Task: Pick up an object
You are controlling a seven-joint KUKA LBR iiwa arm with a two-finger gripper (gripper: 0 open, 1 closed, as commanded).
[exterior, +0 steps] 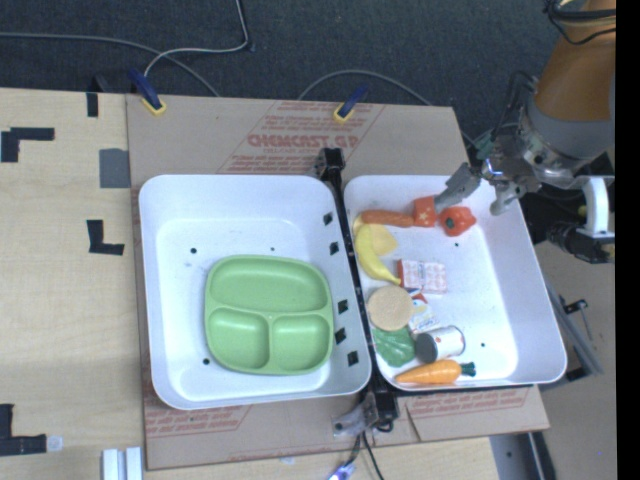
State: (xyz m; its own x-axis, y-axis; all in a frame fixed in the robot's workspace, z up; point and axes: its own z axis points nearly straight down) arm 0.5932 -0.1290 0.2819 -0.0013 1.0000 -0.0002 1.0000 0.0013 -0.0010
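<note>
A dark blue-grey carpet floor (380,28) runs along the desk's far edge, with thin grey cables (235,13) trailing over it. The desk (60,298) has a pale wood top marked near its left edge with black tape pieces (100,238), and a brown cardboard sheet (290,138) with red print lies over its middle, held at the far edge by two blue-and-yellow clamps (148,93). The light is even and soft, casting faint shadows.

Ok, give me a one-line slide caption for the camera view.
End effector poised over the right bin above toy food; green divided tray sits in the left bin.
</note>
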